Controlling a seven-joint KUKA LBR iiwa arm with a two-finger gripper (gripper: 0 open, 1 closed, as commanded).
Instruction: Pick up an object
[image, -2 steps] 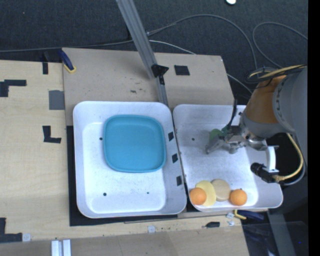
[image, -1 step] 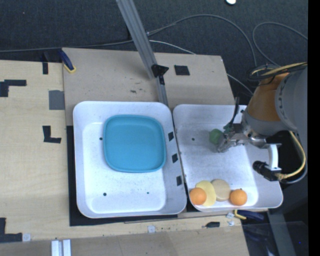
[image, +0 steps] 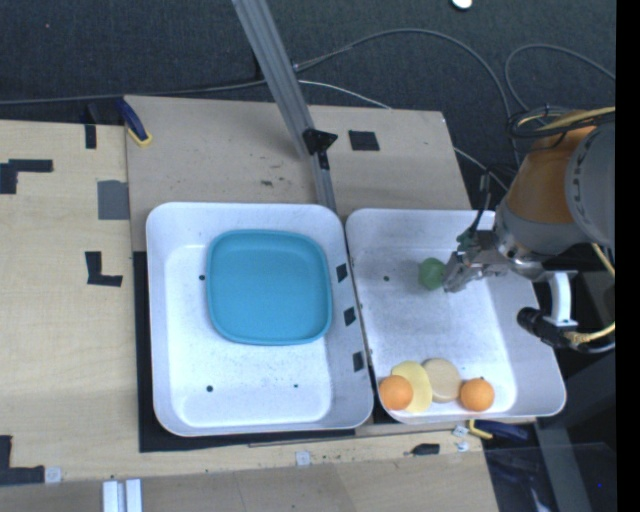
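A small green round object (image: 431, 273) lies in the upper middle of the right bin (image: 400, 320). My gripper (image: 458, 275) hangs just to its right, low over the bin floor, with the fingers close beside the green object. At the bin's front edge sit an orange ball (image: 396, 392), a pale yellow piece (image: 413, 380), a cream round piece (image: 441, 377) and a second orange ball (image: 476, 394), bunched in a row.
The left bin (image: 180, 330) holds a blue square plate (image: 269, 285). A grey metal pole (image: 290, 95) slants across the bench above the bins. Cables lie on the dark floor at the upper right.
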